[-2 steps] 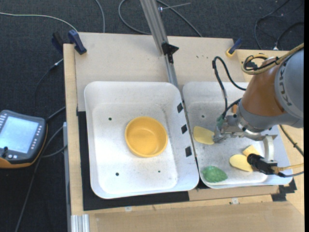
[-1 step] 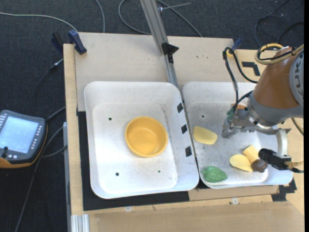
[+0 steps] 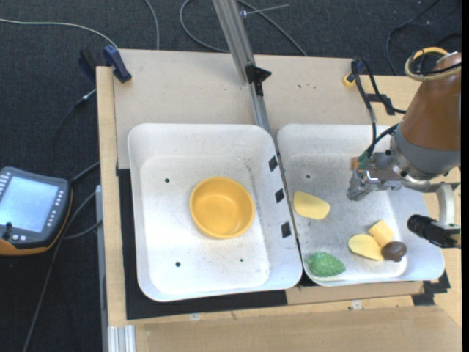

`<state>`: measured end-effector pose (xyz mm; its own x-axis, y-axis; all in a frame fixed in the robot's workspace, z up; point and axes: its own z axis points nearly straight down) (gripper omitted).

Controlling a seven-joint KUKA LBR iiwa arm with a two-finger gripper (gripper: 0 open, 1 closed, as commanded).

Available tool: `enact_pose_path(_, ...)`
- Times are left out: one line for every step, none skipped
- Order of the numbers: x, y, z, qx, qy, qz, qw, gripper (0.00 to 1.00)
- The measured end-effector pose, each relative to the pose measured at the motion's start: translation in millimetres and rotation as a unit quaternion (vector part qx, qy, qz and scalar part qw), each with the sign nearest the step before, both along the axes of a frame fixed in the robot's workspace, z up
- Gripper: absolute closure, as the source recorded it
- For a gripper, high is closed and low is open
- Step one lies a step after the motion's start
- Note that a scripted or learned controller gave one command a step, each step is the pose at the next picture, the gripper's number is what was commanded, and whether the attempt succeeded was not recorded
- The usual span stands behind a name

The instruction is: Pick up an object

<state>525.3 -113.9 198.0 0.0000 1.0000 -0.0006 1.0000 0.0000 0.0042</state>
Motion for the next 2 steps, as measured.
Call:
enact_pose_path(5, 2, 43, 0.0001, 0.0, 0.0, 1.0, 1.0)
enact_pose_path(5, 51, 33, 0.0009, 0.002, 0.002, 1.0, 1.0)
